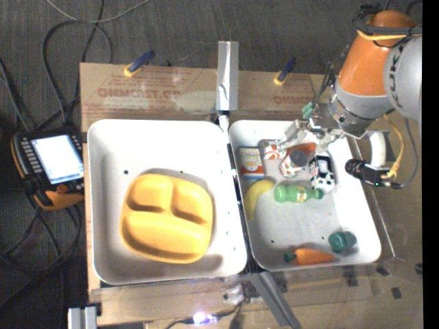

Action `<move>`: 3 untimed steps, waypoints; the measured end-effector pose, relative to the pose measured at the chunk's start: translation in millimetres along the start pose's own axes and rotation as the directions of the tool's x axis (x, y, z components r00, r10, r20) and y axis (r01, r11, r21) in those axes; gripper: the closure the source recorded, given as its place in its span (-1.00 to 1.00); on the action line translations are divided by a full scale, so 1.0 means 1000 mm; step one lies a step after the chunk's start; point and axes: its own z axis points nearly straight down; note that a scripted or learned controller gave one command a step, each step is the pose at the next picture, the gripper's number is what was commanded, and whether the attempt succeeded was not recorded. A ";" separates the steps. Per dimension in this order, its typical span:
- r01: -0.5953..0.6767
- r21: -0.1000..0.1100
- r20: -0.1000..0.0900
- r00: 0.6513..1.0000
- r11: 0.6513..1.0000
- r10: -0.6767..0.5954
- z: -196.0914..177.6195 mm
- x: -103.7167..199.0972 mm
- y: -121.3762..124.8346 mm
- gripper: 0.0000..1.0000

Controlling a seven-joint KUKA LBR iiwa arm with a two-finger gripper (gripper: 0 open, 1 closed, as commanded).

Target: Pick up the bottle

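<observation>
Two shallow white bins sit side by side on a brown cardboard sheet (pixel 158 94) at the centre of the frame. The left bin (pixel 103 204) holds a yellow divided tray (pixel 167 216), lying flat in its lower middle.

The right bin (pixel 363 232) holds the clutter. The bottle (pixel 298 194), green with a pale label band, lies on its side near the middle of this bin, its long axis running left to right. Just to its left lies a banana (pixel 255 196), close to or touching the bottle's left end. Above the banana, near the bin's upper left corner, is a small orange-and-white carton (pixel 250 160). Just above the bottle's right end is a small black-and-white object (pixel 322 174), too small to identify. Along the bin's lower edge lie a carrot (pixel 312 256) and, to its upper right, a teal cap-shaped object (pixel 342 240), both well apart from the bottle.

The arm (pixel 374 67) enters from the upper right of the frame. Its gripper (pixel 300 155) hangs over the upper middle of the right bin, above the bottle in the frame and beside the carton; whether the claw is wide or narrow cannot be told. A handheld screen unit (pixel 51 157) lies at the left edge.
</observation>
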 end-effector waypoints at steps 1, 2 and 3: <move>-0.169 -0.008 0.003 0.986 0.986 0.169 0.087 -0.070 -0.031 -1.00; -0.244 -0.052 0.009 0.970 0.968 0.245 0.106 -0.072 -0.034 -1.00; -0.126 -0.063 0.026 0.991 0.990 0.128 0.106 -0.031 -0.043 -1.00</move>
